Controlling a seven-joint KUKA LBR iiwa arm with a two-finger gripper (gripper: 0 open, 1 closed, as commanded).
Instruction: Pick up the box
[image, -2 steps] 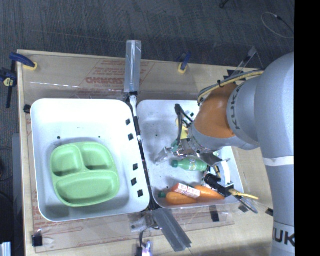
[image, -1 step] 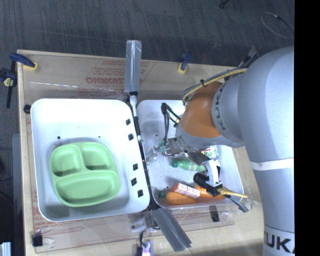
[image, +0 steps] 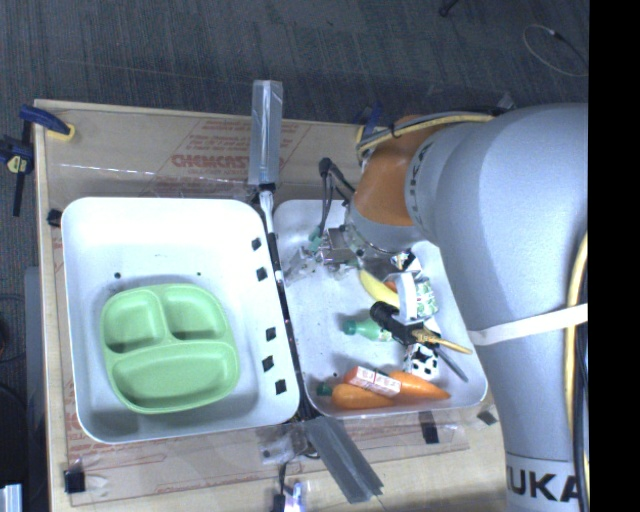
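I get even, fairly bright overhead light; the white bins (image: 90, 225) glare almost featureless. Shadows are soft and short under the green tray (image: 170, 347). The picture is grainy and slightly soft, with small items blurring together.

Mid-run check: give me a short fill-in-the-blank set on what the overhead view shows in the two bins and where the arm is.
1. The green divided plate lies in the ____ bin as the camera view shows it.
2. The carrot lies along the ____ edge of the right bin.
3. The arm reaches over the ____ bin.
4. The band above the arm's wrist is ____.

Missing words: left; near; right; orange
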